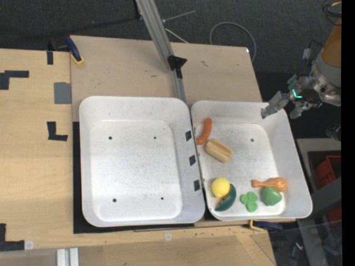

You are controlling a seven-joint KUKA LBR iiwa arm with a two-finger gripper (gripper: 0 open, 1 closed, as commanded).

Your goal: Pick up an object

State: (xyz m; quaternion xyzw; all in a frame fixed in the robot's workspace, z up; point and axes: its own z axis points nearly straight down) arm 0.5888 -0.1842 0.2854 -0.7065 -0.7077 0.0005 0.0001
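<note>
White plastic made up both shallow bins, and the right bin [288, 148] served as the landmark for everything else. The left bin [133, 159] sat just beside it, their near walls touching along the middle of the bench [122, 65].

Inside the right bin, an orange sausage [204, 131] lay tilted near its upper left corner, close to the wall shared with the left bin. Just below the sausage rested a tan bread roll [218, 150], apart from it by a small gap. Toward the bin's lower edge sat a yellow lemon [220, 187], touching a dark green curved piece [227, 200] that wrapped under it. To the lemon's right lay a small green leafy piece [250, 200], then a rounder green vegetable [271, 196] beside it. An orange drumstick-shaped toy [270, 184] lay just above that green vegetable, touching it.

The gripper [277, 105] hung over the right bin's upper right corner, at its rim, well apart from every object in the bin. A grey finger [272, 106] pointed down and left across the rim; nothing was seen between the fingers, and whether they were open or closed could not be told. The arm [330, 65], with its orange band, reached in from beyond the bin's right side.

A metal pole [158, 29] slanted across the bench above the bin's upper left corner.
</note>
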